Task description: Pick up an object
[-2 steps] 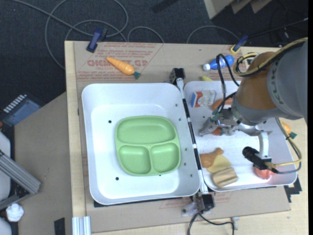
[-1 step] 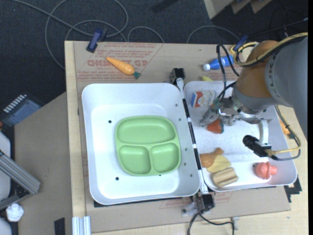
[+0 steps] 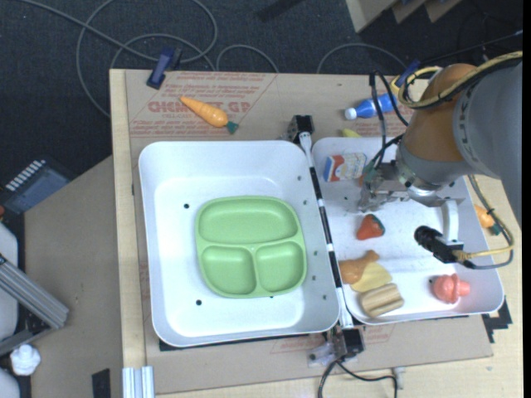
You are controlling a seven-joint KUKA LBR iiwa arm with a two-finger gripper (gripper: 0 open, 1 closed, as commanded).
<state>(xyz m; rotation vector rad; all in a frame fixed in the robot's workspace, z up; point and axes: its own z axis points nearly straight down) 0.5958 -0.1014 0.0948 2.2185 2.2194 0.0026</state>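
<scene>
Camera view: end effector above strawberry, milk carton beside

Occlusions and cut-offs, single overhead view.

I cannot read the gripper: its fingertips blur into cables and wrist hardware above the red toy, so contact is undecided. The arm runs off the right edge and covers the right bin's upper right corner. The small carton is partly behind cabling (print illegible). The blue-and-white bottle is half hidden by the arm. A small orange piece beside the bin's right rim is too small to identify. Board lettering is unreadable.
</scene>
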